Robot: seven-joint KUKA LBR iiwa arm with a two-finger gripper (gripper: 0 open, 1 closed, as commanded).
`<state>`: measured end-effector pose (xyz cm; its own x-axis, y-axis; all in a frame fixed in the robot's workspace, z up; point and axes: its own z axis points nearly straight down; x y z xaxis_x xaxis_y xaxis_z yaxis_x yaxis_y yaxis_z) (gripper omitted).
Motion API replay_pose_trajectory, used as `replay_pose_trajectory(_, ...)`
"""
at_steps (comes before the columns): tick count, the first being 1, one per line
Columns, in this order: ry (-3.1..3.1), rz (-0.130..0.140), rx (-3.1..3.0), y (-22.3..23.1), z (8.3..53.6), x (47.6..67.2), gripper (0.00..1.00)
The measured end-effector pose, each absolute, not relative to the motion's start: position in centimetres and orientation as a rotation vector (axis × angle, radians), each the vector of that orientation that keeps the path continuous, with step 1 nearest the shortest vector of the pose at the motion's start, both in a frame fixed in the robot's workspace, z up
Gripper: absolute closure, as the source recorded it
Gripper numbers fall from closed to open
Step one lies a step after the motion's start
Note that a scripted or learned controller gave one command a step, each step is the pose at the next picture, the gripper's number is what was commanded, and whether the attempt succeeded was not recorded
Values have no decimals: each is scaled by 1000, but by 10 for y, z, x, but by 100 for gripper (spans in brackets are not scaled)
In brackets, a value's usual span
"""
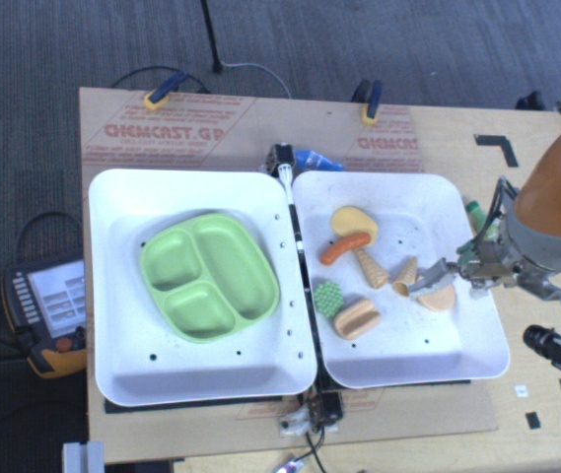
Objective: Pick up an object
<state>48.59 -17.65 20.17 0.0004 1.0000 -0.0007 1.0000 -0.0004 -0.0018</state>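
On bench board [162, 126], red "CHEMCAST GP"

Bright, even overhead light, faint shadows, white bins glaring, slightly soft focus.

Right bin holds the toys: yellow rounded piece [353, 221] at top, orange-red sausage [345, 249] lying slanted just below, touching it. Tan cone [371, 267] beside the sausage. Green knobbly piece [327, 298] near the bin's left wall, hot-dog bun [356, 317] just right of it. Pale wedge [436, 300] and small tan cone [404, 275] further right.
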Motion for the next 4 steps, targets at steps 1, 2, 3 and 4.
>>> replay_pose_trajectory(1,-2301,2,-2136,-111,165,525,0)
replay_pose_trajectory(2,-2374,2,-2057,-96,95,589,0)
replay_pose_trajectory(3,-2374,2,-2058,-96,104,589,100)
replay_pose_trajectory(4,-2432,-2,-1992,-45,209,609,100)
